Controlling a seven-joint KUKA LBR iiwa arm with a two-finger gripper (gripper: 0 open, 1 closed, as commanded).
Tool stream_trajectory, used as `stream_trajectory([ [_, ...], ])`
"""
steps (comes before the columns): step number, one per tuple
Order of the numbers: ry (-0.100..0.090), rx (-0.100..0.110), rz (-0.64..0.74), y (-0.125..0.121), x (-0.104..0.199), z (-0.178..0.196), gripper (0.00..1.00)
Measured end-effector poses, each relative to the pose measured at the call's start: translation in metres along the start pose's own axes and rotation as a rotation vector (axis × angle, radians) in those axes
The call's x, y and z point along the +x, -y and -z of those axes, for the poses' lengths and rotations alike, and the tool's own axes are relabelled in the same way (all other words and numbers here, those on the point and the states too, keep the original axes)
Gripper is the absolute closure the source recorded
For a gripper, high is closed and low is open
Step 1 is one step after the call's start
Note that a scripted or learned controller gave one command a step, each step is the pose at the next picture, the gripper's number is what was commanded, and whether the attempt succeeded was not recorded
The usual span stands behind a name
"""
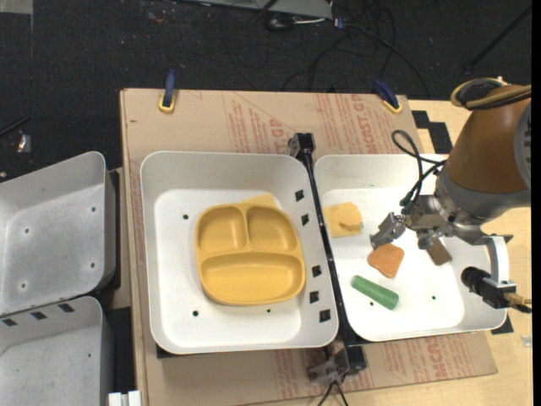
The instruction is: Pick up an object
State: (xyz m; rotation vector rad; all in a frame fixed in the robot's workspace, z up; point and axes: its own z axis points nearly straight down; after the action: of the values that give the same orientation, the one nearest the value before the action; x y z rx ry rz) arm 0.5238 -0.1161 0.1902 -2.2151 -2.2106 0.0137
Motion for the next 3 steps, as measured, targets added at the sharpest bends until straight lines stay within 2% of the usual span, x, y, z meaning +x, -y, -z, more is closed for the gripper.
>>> stream_trajectory([
  [1, 0.002, -0.014, 0.003, -0.003, 0.0, 0.007, 0.0],
  [2, 0.001, -0.009, 0.0, 0.004, 0.005, -0.054, 0.0],
  [3, 0.003, -0.015, 0.001, 0.003, 0.005, -0.099, 0.0],
])
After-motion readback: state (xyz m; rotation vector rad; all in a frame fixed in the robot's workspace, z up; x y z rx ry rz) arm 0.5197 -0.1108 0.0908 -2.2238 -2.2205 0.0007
